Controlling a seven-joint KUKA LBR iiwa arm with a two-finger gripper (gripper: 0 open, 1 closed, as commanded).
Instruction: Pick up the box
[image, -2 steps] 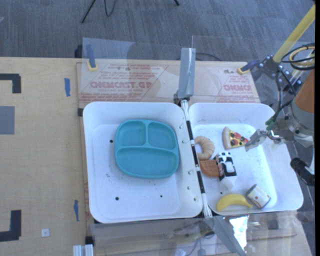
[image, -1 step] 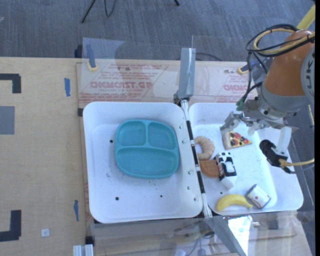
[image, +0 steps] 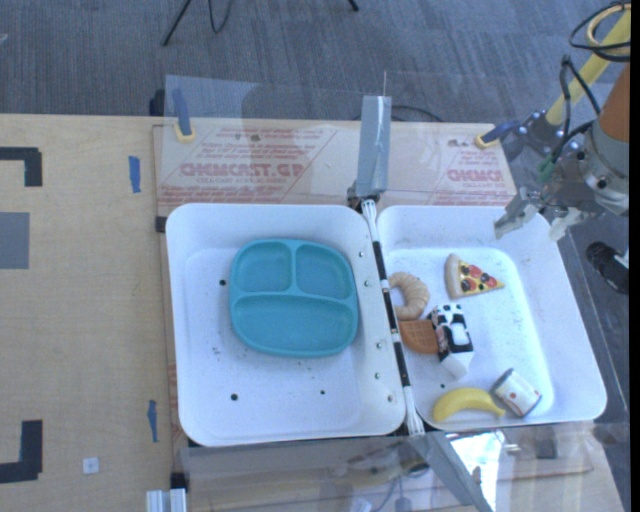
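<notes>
Box (image: 453, 333) is lying near the middle of the right bin (image: 560, 330), touching a brown pastry (image: 420, 336), below the pizza slice (image: 472, 276) and above the banana (image: 467, 403). At the frame's upper right the gripper (image: 533, 222) is hovering over the bin's rim, fingers spread wide, holding nothing.

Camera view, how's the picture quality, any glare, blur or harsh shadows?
Camera view: lighting is even and soft, with only faint shadows inside the white bins; a clear panel at the bottom edge shows reflections; the pincer looks slightly soft; the box is reasonably sharp.
</notes>
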